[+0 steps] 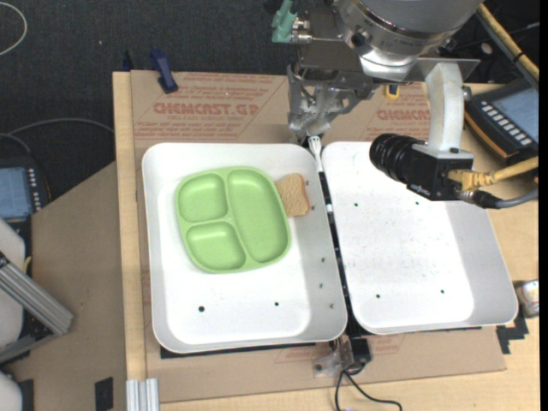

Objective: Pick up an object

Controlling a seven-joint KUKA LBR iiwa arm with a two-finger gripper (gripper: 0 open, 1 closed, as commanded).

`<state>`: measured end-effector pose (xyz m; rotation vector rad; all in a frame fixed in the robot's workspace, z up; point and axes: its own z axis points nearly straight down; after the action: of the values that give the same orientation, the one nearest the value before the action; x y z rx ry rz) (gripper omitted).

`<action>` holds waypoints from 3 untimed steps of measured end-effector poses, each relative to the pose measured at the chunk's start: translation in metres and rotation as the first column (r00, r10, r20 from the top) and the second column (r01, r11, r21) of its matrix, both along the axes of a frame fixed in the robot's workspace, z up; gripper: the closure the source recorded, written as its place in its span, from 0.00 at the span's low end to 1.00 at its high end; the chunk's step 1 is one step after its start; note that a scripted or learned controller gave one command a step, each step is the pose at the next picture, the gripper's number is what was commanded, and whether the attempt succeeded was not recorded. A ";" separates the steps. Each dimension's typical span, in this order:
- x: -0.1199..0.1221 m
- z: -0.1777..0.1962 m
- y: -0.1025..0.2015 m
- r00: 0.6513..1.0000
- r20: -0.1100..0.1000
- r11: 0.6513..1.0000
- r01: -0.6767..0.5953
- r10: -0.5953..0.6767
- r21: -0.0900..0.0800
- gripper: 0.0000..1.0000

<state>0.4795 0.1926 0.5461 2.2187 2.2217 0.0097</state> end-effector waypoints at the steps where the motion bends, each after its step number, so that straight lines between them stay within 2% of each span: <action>1: 0.006 -0.175 -0.006 1.000 -0.023 1.000 0.003 -0.004 -0.011 1.00; 2: 0.008 0.000 0.034 1.000 0.014 1.000 -0.004 0.004 0.007 1.00; 3: -0.001 -0.011 -0.026 1.000 -0.009 1.000 0.007 -0.007 -0.004 1.00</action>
<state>0.4787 0.1670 0.5355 2.2288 2.2159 -0.0047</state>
